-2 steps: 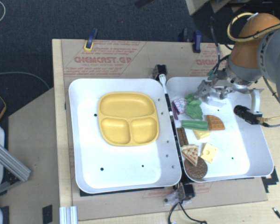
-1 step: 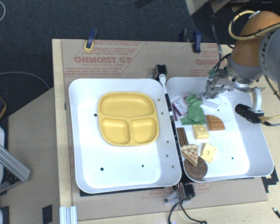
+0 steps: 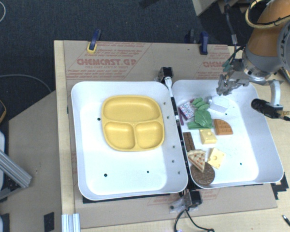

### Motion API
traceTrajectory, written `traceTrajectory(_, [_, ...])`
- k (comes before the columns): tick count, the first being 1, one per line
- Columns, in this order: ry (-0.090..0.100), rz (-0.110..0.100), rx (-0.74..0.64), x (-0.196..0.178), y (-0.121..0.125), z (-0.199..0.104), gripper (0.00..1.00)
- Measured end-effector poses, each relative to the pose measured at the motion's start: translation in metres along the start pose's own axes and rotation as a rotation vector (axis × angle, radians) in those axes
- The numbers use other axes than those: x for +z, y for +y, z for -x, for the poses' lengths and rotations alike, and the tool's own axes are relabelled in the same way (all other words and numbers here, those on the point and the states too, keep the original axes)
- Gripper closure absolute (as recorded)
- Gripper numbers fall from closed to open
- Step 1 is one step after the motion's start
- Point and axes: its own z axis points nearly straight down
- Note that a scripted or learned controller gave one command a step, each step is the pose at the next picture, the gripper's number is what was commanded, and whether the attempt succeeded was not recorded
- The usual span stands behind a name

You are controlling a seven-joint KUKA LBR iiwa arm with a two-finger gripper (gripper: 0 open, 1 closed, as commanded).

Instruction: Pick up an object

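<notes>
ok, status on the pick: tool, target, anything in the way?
Tool low over right bin's far end, nothing seen in it. Toy food pile untouched on bin floor. White piece just below tool. Yellow tray in left bin.

A dark blue-grey carpeted floor [image 3: 34, 18] surrounds the worktop [image 3: 135, 59], a tan board printed with red lettering and held at its far edge by a yellow clamp [image 3: 93, 43] and a blue clamp [image 3: 203, 41]. A thin pale cable [image 3: 19, 79] trails across the floor on the left, near a slanted aluminium rail [image 3: 9, 166]. Light is even, with soft shadows.
</notes>
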Motion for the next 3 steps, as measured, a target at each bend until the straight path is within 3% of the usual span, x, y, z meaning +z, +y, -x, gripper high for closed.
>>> traceTrajectory(1, [0.000, 0.001, 0.000, -0.054, 0.002, 0.000, 1.00])
traceTrajectory(3, [0.004, -0.011, -0.002, -0.055, -0.082, -0.077, 1.00])
